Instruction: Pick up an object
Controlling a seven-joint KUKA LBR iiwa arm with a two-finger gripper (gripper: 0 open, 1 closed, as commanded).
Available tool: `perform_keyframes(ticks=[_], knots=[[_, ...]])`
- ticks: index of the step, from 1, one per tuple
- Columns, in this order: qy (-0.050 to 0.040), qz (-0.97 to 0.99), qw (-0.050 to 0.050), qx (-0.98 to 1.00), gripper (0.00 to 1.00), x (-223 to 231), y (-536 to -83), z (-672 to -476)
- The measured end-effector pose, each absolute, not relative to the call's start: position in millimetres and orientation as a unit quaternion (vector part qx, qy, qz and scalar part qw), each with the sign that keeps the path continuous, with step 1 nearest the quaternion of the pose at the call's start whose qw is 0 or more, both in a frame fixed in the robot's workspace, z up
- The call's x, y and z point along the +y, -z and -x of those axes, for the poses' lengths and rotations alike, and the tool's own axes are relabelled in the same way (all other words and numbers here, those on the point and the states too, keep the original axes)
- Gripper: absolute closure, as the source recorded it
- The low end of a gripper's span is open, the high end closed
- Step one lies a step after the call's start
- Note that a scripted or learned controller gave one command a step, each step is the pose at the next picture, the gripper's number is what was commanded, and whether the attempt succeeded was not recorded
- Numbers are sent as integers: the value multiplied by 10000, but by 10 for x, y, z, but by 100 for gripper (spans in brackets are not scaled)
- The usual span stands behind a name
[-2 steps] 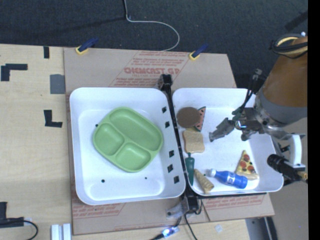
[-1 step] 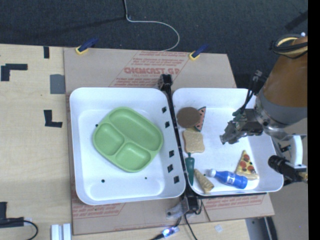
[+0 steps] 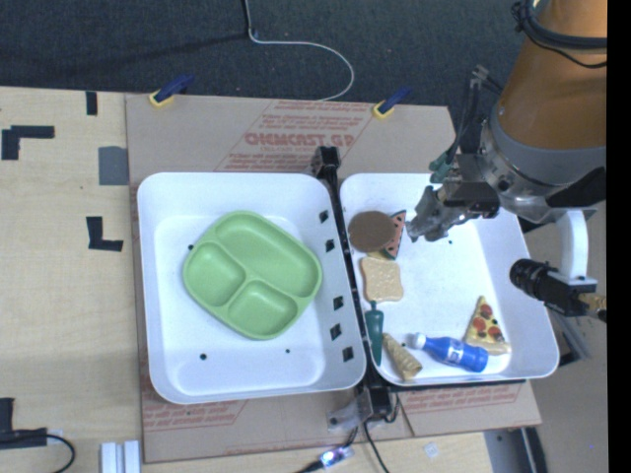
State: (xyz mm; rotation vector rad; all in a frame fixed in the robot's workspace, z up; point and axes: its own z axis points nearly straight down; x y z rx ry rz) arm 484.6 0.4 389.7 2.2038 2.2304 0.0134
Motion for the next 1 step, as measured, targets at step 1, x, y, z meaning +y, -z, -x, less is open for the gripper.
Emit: perform_keyframes(ticks=[1], knots=[[0, -7041, -6, 7101, 100, 640, -3929, -4835]])
